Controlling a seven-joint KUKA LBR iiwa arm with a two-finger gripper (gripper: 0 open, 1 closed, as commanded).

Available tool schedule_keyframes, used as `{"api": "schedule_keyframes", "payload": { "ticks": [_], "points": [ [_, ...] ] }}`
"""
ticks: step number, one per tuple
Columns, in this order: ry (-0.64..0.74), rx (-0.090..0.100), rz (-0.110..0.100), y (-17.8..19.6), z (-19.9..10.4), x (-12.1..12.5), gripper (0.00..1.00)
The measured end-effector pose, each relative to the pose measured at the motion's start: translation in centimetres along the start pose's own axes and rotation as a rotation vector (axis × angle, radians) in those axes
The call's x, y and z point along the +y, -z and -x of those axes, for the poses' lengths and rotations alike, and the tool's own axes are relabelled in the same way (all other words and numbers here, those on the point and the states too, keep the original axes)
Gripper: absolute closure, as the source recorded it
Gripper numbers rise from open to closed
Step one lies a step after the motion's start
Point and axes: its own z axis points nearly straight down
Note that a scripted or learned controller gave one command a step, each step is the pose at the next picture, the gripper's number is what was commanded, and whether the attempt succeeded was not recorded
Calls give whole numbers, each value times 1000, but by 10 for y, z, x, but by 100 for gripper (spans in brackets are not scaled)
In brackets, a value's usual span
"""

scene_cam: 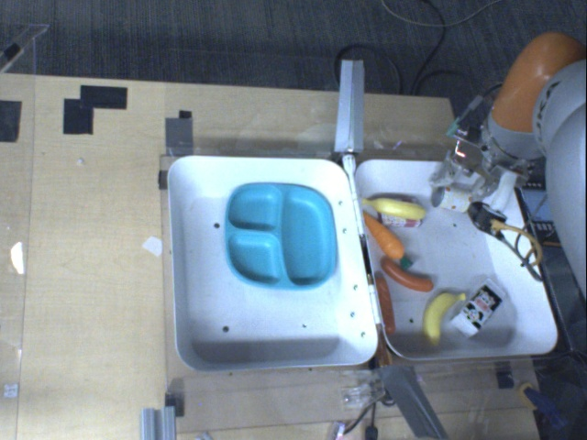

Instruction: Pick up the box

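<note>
Near the right bin's [514, 342] front, the box [478, 309] lies beside a banana [438, 315].

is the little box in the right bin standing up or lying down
Lying down: the box rests flat on the right bin's floor, beside a banana.

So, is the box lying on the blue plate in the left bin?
No, the box lies in the right bin near its front right corner, beside a banana, while the blue plate sits in the left bin.
</note>
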Motion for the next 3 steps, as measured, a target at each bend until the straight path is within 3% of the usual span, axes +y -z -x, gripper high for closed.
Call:
{"api": "schedule_keyframes", "payload": {
  "ticks": [1,2,3],
  "points": [
    [-92,-1,-6,1,-44,-24,100],
    [-86,-1,-3,117,24,10,100],
    [-17,-2,-3,183,27,12,100]
  ]
}}
